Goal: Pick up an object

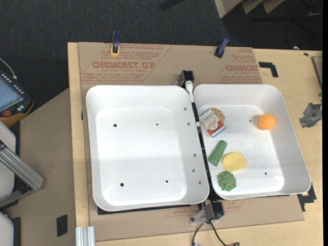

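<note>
Objects up for grabs are all in the right bin point(290, 118). An orange ball point(266, 121) sits near the far right side, well apart from everything else. A small printed carton point(211, 122) lies tilted close to the wall shared with the left bin point(95, 118). Just below it there's a green stick-shaped piece point(218, 152) at a slant, with a yellow lump point(234, 161) touching or almost touching its right side, and a bumpy green broccoli-looking thing point(226, 180) just beside the yellow one, near the front rim. As for the gripper, can't tell if it's spread or closed, so can't place any of the pieces relative to it either.
</note>
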`<state>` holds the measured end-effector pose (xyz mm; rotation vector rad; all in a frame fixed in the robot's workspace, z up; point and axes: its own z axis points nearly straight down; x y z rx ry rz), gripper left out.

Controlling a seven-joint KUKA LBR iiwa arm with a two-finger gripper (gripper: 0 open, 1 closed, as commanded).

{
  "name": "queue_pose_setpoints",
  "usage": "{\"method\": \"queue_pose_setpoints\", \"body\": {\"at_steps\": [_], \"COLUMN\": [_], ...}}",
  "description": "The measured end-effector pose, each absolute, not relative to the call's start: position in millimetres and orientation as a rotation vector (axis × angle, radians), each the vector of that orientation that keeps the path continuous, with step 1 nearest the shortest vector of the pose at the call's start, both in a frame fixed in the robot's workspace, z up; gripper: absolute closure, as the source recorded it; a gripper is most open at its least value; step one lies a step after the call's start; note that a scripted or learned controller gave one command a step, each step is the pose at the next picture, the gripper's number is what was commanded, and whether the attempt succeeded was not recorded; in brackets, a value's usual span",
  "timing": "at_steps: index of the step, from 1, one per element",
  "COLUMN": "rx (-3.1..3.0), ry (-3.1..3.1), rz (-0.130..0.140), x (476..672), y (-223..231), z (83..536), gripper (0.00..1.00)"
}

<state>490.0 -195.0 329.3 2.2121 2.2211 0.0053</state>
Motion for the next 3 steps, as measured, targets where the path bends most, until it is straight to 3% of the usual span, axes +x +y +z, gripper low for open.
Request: {"method": "queue_pose_setpoints", "body": {"at_steps": [1,2,3], "rx": [2.227,2.213,2.230], "ry": [2.220,2.220,2.223], "rz": [-0.004,0.004,-0.006], "x": [478.1,483.3,477.9], "y": [-224.7,-202.3,-224.7], "z": [295.7,346.6,262.8], "gripper": [1.00,1.00,1.00]}}
